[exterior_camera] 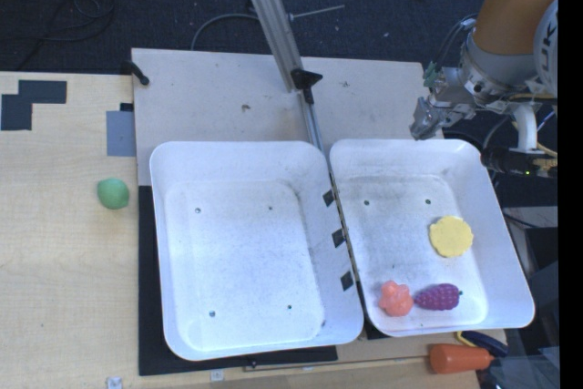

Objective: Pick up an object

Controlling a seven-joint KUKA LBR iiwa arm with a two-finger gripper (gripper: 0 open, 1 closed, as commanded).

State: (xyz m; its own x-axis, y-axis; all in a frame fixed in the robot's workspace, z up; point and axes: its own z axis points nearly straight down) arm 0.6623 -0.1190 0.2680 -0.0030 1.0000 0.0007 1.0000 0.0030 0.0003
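Because the gripper [430, 118], whose finger state I cannot tell, hangs beyond the right bin [496, 187] far rim, its descent might miss the yellow disc [451, 236] near that bin's right wall.

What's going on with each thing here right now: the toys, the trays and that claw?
Yellow disc: lying flat in the right bin.
Purple grape bunch: lying near that bin's front edge.
Pink-orange toy: lying just left of the grapes.
Green ball: resting outside, left of the left bin.
Gripper: raised over the right bin's back edge.
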